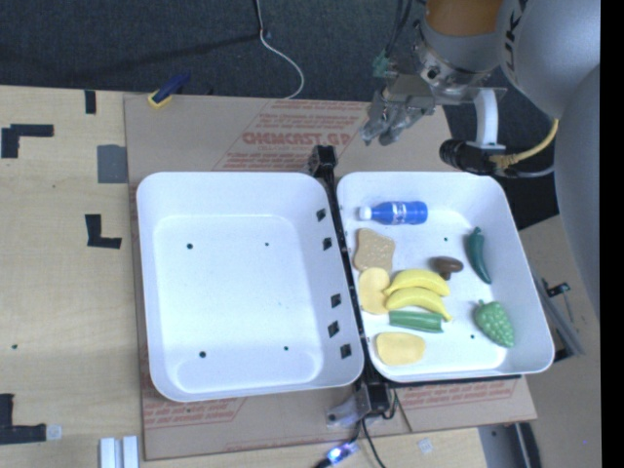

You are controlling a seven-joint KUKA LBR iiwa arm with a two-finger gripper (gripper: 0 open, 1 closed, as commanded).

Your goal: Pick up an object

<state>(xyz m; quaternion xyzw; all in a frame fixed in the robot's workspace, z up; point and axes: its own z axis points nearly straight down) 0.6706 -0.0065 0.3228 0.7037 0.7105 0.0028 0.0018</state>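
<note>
The right bin holds a blue bottle lying on its side, a tan bread slice, a yellow banana, a green pepper strip, a pale yellow round piece, a yellow chip-like piece, a small brown item, a dark green chili and a green bumpy fruit. My gripper hangs above the cardboard just beyond the right bin's far left corner, well above the objects, with nothing seen between its fingers.
The left bin stands beside the right one, joined by a black divider. A white cable trails over the dark backdrop. A blue and yellow item lies at the cardboard's far left corner.
</note>
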